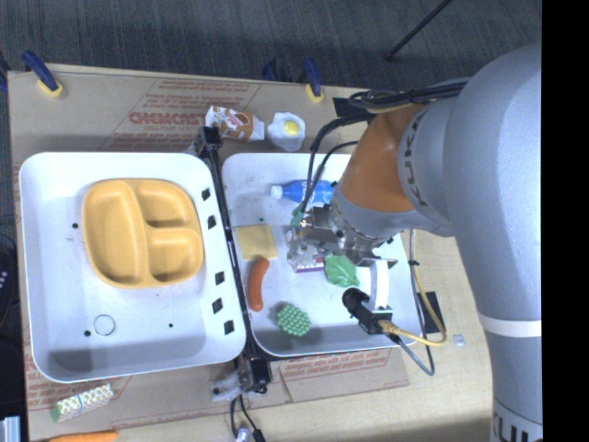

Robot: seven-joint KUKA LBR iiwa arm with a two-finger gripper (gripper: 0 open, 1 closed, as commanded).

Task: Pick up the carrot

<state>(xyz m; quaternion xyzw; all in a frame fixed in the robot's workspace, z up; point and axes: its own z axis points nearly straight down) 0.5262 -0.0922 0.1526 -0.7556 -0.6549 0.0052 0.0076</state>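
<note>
The carrot (259, 284), a short orange-red stick, lies along the left wall of the right bin (241, 175), near its front. My gripper (306, 251) hangs over the middle of that bin, to the right of the carrot and a little behind it, apart from it. The grey wrist with its orange band (386, 168) hides the bin's right part.
A yellow square piece (257, 241) lies just behind the carrot, with a blue bottle (304, 191) further back. A green leafy piece (341, 270) and a green knobbly piece (293, 319) sit nearby. The left bin (55, 339) holds a yellow divided plate (143, 230).
</note>
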